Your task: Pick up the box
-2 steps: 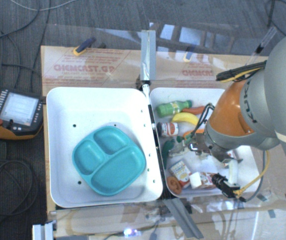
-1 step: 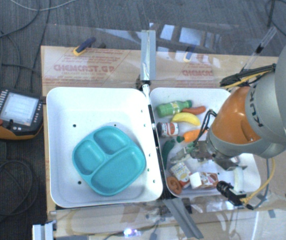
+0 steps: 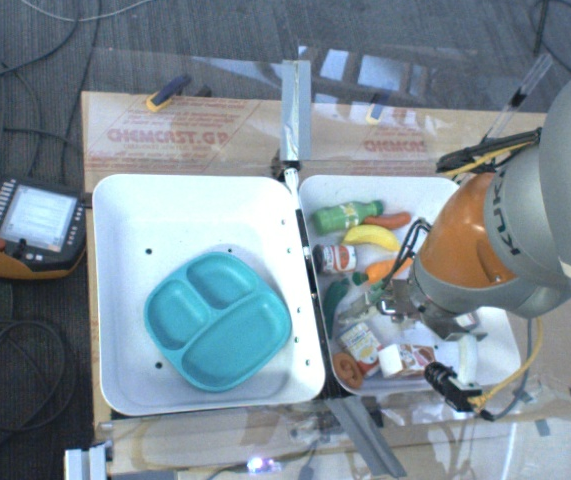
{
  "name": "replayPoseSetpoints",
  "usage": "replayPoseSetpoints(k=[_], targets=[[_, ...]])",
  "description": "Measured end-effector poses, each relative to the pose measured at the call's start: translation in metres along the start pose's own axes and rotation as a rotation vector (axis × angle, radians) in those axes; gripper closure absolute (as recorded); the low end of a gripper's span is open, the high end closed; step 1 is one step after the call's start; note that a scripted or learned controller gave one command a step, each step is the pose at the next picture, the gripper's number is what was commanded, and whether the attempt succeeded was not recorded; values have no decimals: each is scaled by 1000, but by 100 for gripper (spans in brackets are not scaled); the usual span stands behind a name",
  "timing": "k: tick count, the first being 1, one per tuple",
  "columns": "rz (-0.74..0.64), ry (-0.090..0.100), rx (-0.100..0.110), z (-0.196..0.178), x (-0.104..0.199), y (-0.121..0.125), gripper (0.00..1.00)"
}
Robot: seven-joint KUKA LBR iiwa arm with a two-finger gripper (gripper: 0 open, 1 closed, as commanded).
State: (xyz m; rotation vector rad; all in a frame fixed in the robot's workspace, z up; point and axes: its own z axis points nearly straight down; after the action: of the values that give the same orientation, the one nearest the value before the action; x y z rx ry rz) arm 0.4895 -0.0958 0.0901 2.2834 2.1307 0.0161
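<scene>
A small box [image 3: 360, 342] with a pale printed label lies tilted near the front of the right bin [image 3: 315, 258], among other small items. The arm's orange band and grey wrist [image 3: 465, 258] hang low over the right half of that bin. The gripper [image 3: 397, 303] points down just right of and slightly behind the box, its dark parts close above the clutter. Nothing visibly sits between its fingers.
The right bin also holds a green bottle [image 3: 348, 215], a banana [image 3: 371, 236], a carrot [image 3: 395, 220], a small jar [image 3: 337, 259] and a white cup [image 3: 391, 359]. The left bin [image 3: 125, 268] holds a teal divided plate [image 3: 218, 319]. A pendant [image 3: 27, 228] lies far left.
</scene>
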Motion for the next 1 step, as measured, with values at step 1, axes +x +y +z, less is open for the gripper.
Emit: replayPoseSetpoints(k=[1], targets=[[-40, -1, 3, 0, 0, -1, 0]])
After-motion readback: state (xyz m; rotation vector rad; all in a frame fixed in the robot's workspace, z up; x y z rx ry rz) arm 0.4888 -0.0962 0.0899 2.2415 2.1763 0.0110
